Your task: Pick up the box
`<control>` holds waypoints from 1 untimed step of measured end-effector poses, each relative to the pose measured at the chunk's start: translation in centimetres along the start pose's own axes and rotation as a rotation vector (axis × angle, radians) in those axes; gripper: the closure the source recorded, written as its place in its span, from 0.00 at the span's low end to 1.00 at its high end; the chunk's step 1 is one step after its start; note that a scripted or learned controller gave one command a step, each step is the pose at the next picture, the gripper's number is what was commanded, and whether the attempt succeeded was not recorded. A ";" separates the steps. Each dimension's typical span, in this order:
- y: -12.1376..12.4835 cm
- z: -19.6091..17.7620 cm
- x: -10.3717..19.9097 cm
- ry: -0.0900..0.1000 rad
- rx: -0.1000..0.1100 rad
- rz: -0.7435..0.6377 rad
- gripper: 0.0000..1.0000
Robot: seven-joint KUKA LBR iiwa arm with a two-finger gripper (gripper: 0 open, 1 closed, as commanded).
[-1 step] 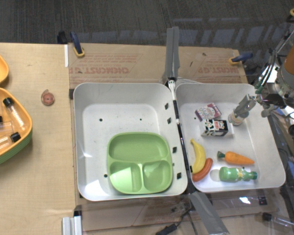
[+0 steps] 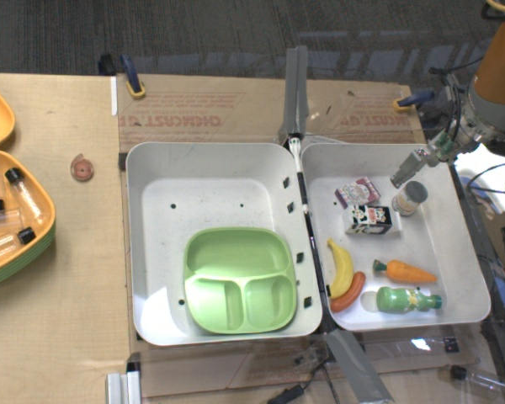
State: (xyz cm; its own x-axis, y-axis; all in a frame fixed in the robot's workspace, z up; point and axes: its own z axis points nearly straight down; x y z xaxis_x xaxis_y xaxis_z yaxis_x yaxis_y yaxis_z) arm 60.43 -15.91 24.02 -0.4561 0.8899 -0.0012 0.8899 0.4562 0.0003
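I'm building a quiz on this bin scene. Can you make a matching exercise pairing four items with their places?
Things:
1. green tray
2. box
3. banana
4. green bottle

Places:
A. right bin, front edge
B. left bin
C. right bin, by the divider
D. right bin, middle, near the gripper

Pairs: 1-B, 2-D, 3-C, 4-A

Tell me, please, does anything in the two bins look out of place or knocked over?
Nothing looks spilled or broken. In the right bin, the green bottle lies on its side and the box sits askew. The green tray rests flat in the left bin.
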 end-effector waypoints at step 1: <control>0.8 8.8 -7.6 -0.001 -0.001 -0.031 0.00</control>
State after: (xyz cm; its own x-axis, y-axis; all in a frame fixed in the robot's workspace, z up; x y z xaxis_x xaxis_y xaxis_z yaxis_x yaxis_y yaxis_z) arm 64.66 -22.33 15.19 -0.4838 0.8752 -0.0022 0.8752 0.4838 0.0009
